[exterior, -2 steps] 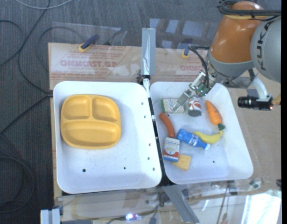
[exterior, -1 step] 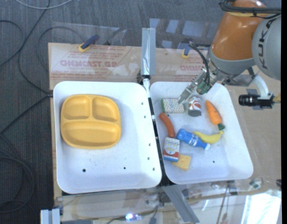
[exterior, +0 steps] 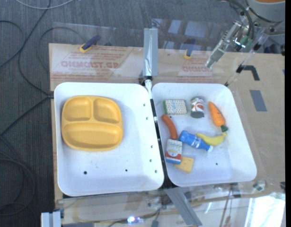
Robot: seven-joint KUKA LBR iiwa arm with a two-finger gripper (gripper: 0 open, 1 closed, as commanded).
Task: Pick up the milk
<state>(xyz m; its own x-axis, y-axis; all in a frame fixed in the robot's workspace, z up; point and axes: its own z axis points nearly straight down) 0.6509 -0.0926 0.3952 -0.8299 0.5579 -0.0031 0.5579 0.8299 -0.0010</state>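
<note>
Left bin (exterior: 74, 174): it carries one thing, a yellow divided tray (exterior: 92, 122), sitting toward its far-left corner.

Right bin (exterior: 240, 160): it carries the clutter I must sort through, all toy food gathered about its middle.

My gripper (exterior: 215, 59): it hangs high above the bench, beyond the right bin's far edge, well apart from everything in it; at this angle I cannot tell its state.

Blue bottle (exterior: 194, 140): it lies on its side in the middle of the right bin, a banana (exterior: 212, 138) touching its right end.

Carrot (exterior: 216, 115) and sausage (exterior: 170, 126): the carrot lies near the right wall, the sausage near the left wall.

Milk (exterior: 173, 152): the small white carton with red and blue print lies flat near the right bin's left wall, toward the near edge, a yellow cracker (exterior: 186, 164) touching its near-right corner and the bottle just beyond it.

Milk's axis: I read its long axis as running far to near, nearly parallel to the left wall; which end is the top is too small to tell.

Handling: I judge it light, stiff and boxy, its faces perhaps slick. I would close across the short width at mid-length, clear of the cracker.
</note>
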